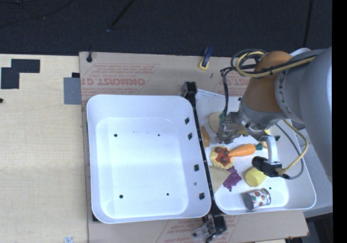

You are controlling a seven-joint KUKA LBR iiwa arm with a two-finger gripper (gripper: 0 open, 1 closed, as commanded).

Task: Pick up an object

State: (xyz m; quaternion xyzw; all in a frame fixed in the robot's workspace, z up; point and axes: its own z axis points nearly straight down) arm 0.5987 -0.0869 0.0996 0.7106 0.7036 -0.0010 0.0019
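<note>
Claw low over crowded toys; spread or pressed together, cannot tell. Risks nudging orange carrot, grabbing nothing.

Two white bins, left and right, are looking like smooth, glossy plastic. The counter is showing pale matt wood grain, with printed brown cardboard lying under the bins. The arm is appearing smooth grey.
</note>
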